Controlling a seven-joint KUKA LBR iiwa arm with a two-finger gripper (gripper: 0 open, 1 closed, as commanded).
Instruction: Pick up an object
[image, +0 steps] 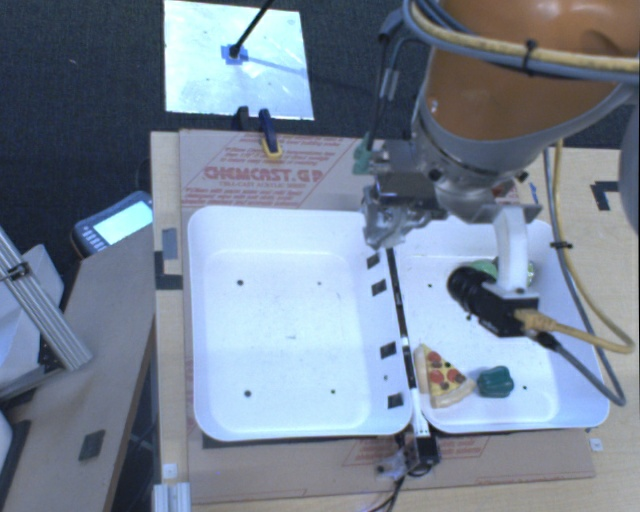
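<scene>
Pizza slice toy (442, 375) and green block (494, 381) share right bin (570, 395).

Beyond my bins, a clamp (268, 135) pins the cardboard sheet (262, 172); a metal plate (238, 60) lies behind it.

bins (280, 330): white with black dots | pizza slice toy (441, 376): tan crust, yellow top, red spots | small block (495, 382): dark green | arm (520, 70): orange band, grey below | cardboard sheet (262, 172): tan, red lettering
</scene>
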